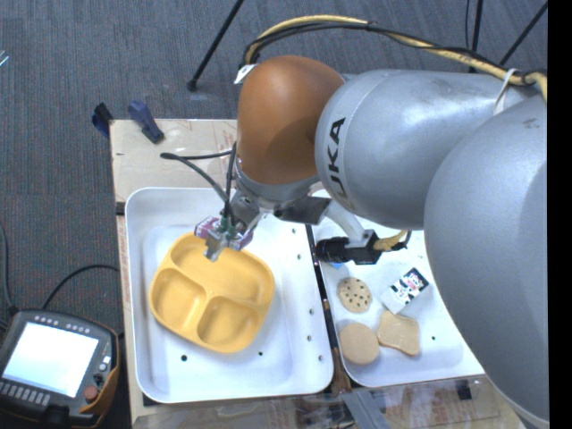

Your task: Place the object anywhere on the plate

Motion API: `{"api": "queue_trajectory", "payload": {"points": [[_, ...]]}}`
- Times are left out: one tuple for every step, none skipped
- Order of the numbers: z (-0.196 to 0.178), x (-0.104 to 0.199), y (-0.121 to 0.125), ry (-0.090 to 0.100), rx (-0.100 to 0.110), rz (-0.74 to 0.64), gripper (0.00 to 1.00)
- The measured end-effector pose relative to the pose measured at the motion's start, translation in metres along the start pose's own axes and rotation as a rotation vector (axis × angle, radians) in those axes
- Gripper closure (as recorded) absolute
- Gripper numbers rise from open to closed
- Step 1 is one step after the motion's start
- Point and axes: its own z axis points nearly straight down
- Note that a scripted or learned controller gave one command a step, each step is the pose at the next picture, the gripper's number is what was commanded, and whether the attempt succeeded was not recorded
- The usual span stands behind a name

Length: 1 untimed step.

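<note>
We are seeing plate (213,298) lying in left bin (143,329); gripper (219,236) hanging over plate's far edge; cookie (355,294), two other pieces sitting in right bin (447,356).

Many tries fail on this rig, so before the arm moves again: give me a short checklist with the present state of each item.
1. Plate lies inside the left bin: ok.
2. Tool over the plate's upper rim: ok.
3. Object seen in the tool: cannot tell.
4. Plate compartments free to receive: ok.
5. Cookie, two flat pieces and small carton lie in the right bin: ok.
</note>
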Motion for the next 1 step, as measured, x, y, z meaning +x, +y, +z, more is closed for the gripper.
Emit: {"api": "queue_trajectory", "payload": {"points": [[0.0029, 0.0001, -0.0013, 0.002, 0.005, 0.001, 0.0]]}}
